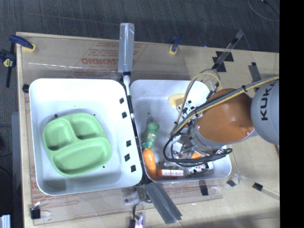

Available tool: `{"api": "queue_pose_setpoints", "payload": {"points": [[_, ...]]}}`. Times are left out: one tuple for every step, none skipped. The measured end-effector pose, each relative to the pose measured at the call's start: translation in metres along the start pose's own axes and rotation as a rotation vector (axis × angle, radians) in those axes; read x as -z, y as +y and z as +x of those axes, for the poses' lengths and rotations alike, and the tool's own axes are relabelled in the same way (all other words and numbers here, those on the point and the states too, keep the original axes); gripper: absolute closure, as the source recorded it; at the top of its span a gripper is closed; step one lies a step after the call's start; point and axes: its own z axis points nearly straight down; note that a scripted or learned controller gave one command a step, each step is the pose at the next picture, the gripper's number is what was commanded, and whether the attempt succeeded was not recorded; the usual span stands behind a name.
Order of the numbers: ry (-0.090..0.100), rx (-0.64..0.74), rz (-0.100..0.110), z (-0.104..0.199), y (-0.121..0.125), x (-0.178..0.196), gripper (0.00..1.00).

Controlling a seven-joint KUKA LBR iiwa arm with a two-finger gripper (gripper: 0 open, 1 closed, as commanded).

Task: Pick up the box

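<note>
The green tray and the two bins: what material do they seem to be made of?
The green tray looks like moulded plastic, matte, with rounded compartments. The left bin and right bin look like thin white plastic with a slight sheen and soft corners.

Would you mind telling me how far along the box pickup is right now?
Done: the arm is lowered into the right bin. In hand: nothing visibly; the box lies flat along the bin's near wall, beside the carrot. Left: grasping and lifting it.
</note>
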Motion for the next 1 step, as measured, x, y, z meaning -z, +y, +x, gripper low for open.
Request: {"api": "queue_pose_setpoints", "payload": {"points": [[-0.003,0.475,0.005,0.0191,-0.0141,0.0007,1.0]]}}
